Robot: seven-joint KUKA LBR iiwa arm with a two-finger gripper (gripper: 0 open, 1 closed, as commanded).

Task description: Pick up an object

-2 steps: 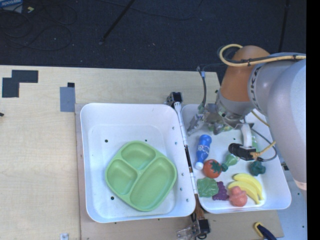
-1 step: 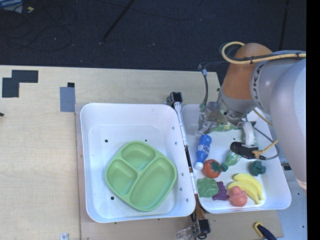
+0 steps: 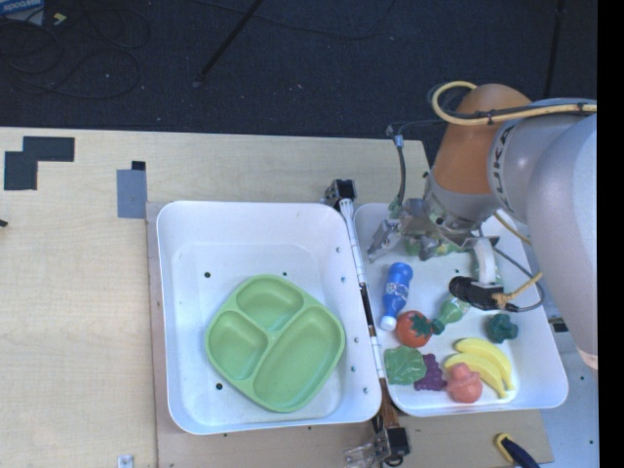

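Bench: a pale wooden bench (image 3: 78, 310) is carrying two white bins side by side, with a dark floor (image 3: 244, 57) stretching away behind it.
Pink fruit: a pink toy fruit (image 3: 465, 384) is lying at the near end of the right bin (image 3: 534, 359), well to the camera side of the claw (image 3: 409, 232).
Grapes: a purple bunch of grapes (image 3: 430, 375) is lying just beside the pink fruit, straight toward the camera from the claw.
Leafy green: a leafy green toy (image 3: 404, 365) is touching the grapes, also well nearer the camera than the claw.
Bananas: a yellow bunch of bananas (image 3: 487, 359) is curving around the pink fruit, nearer the camera than the claw and toward the view's right.
Tomato: a red tomato (image 3: 413, 329) is sitting between the claw and the leafy green.
Dark green piece: a dark green piece (image 3: 502, 328) is lying to the view's right of the tomato, well apart from the claw.
Green plate: a three-part green plate (image 3: 276, 342) is lying in the left bin (image 3: 185, 261), to the view's left of the claw and nearer the camera.
Pale green piece: a pale green piece (image 3: 449, 312) is lying near the tomato, on the claw's camera side.
Blue bottle: a blue bottle (image 3: 396, 291) is lying just on the camera side of the claw, its white cap pointing at the tomato.
Claw: it is hanging over the far end of the right bin; how far it is opening, and whether it is gripping anything, cannot be told.
Arm: the grey arm (image 3: 556, 222) with its orange band (image 3: 468, 159) is reaching in from the view's right, behind the claw.
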